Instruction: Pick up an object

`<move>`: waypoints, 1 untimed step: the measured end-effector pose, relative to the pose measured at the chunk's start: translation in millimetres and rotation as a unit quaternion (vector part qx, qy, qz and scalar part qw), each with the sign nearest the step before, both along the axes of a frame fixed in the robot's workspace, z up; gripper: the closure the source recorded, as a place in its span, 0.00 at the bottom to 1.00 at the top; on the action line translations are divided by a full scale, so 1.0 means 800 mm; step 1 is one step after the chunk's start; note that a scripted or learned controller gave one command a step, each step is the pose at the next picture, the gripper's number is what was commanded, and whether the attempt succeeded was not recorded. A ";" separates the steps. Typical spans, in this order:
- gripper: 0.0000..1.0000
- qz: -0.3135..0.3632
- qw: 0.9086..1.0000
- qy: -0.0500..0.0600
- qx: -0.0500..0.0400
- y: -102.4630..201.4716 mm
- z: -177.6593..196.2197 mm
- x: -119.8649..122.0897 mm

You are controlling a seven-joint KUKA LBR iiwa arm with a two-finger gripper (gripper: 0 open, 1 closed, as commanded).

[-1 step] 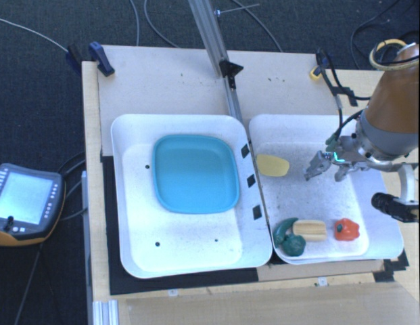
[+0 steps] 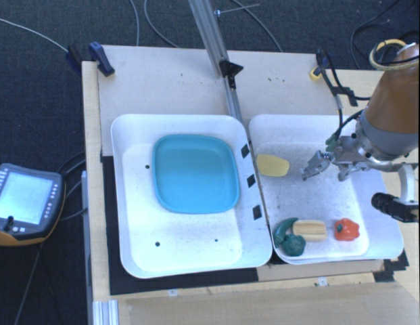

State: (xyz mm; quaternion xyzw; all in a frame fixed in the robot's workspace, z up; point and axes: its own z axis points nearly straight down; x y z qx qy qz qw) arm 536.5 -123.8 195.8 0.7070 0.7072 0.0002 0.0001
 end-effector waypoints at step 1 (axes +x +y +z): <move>0.00 0.000 1.000 0.003 0.000 0.005 -0.077 -0.004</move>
